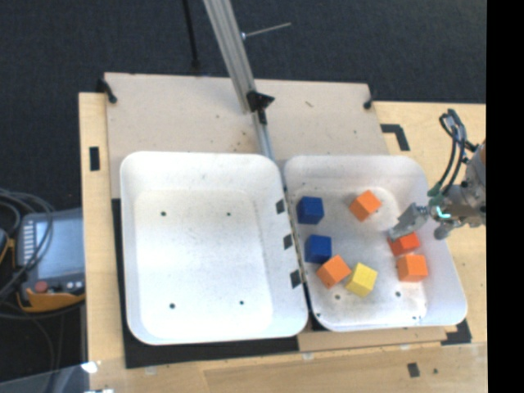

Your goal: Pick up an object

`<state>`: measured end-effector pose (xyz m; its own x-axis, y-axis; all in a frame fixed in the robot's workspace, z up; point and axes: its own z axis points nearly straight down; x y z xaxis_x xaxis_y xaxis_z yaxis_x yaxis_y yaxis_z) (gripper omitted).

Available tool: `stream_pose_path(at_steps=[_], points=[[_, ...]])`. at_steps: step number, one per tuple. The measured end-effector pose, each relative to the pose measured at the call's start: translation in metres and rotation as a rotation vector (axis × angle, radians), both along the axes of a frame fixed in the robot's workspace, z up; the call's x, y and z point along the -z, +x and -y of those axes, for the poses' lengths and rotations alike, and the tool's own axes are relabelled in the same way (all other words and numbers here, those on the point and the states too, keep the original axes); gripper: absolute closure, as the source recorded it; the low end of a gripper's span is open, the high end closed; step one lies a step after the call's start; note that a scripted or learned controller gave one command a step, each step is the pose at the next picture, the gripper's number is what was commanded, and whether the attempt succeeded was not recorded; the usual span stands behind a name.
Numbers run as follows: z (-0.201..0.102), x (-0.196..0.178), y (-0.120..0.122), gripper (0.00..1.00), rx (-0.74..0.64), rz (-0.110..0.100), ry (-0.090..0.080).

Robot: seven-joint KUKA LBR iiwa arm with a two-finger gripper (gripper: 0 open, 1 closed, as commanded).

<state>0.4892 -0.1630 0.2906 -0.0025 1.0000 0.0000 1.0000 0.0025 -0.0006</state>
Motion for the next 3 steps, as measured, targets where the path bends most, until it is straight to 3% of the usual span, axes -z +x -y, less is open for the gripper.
stream_pose_path(at_steps=[1, 3], points=[[0.000, -0.002, 0.000, 0.00, 0.002, 0.004, -0.001], [0.009, 0.117, 0.005, 0.00, 0.003, -0.005, 0.000]])
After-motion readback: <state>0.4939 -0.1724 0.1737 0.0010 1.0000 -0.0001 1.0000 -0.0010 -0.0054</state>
